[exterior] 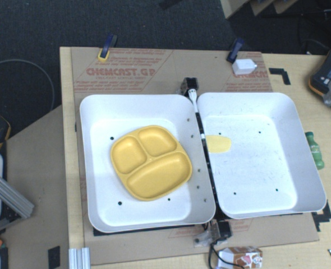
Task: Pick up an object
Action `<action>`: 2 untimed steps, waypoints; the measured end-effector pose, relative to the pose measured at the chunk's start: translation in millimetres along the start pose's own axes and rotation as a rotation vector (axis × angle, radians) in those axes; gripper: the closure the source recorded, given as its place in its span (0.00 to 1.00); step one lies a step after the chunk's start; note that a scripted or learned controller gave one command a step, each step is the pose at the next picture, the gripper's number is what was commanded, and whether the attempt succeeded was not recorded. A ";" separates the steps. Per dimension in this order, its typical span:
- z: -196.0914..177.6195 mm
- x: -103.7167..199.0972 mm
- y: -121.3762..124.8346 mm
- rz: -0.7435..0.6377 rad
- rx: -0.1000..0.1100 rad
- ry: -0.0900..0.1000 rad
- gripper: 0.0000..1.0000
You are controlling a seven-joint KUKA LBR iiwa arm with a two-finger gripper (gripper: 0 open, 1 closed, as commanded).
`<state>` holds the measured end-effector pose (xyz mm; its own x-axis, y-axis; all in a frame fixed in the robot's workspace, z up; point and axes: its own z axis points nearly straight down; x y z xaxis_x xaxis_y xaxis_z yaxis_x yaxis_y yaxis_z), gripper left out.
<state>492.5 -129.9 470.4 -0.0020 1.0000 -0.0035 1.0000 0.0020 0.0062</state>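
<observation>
Yellow divided plate (150, 162) lies in the left bin (98, 116); a small yellow piece (217, 144) sits in the right bin (277, 116). I cannot tell the claw's state.

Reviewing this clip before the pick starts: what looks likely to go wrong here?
1. The yellow divided plate in the left bin is wide and shallow, so a two-finger grasp may slip unless it catches a rim or a divider.
2. The small yellow piece in the right bin looks flat and lies close to the wall between the bins, so the fingers may strike that wall or skid over it.
</observation>
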 end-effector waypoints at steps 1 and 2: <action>73.1 97.1 22.5 -0.008 0.014 0.006 1.00; 122.4 176.1 2.9 -0.003 0.012 0.005 1.00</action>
